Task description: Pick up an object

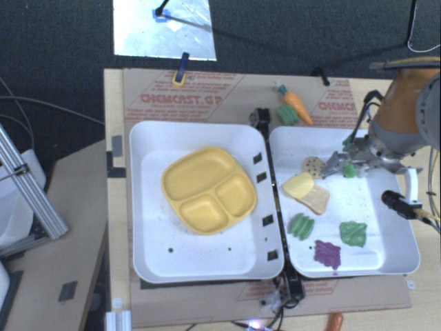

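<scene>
My gripper (336, 164) hangs low over the back of the right bin (400, 261), reaching in from the right under the arm's orange band. A small green piece (349, 171) lies right beside its tip; I cannot tell whether they touch. Just to its left lies a speckled cookie (313, 164). Nearer the bin's middle, a yellow piece (298, 184) rests against a slice of toast (317, 201). Along the front lie a green pod-like piece (300, 225), a leafy green piece (353, 233) and a purple piece (327, 254).
The left bin (148, 254) holds a yellow divided plate (208, 189). A toy carrot (298, 105) and a green piece (286, 115) lie on the cardboard behind the bins. A black fitting (400, 204) on the arm overhangs the right bin's right side.
</scene>
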You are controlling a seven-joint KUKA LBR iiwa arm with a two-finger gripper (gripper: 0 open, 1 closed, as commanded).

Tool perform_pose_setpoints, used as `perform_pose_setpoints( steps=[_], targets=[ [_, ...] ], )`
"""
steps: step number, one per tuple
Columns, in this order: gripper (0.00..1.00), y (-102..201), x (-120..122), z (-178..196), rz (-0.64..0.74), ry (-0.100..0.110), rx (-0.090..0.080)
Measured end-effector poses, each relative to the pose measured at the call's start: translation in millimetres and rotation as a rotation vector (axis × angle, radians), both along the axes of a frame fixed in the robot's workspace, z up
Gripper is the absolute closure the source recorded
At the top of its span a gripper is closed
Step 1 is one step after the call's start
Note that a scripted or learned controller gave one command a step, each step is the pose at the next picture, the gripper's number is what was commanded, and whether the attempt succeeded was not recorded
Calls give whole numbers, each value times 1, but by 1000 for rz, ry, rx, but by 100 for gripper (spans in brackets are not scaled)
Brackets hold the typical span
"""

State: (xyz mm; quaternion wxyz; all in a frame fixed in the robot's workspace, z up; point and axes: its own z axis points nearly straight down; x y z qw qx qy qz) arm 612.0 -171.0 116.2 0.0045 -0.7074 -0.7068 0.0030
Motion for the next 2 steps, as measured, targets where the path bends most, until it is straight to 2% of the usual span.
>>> perform_pose_setpoints(
  steps=[1, 2],
  targets=[
    [0, 51, 59, -33, 11, -14, -2],
    [0, 80, -14, -32, 3, -6, 0]
  ],
)
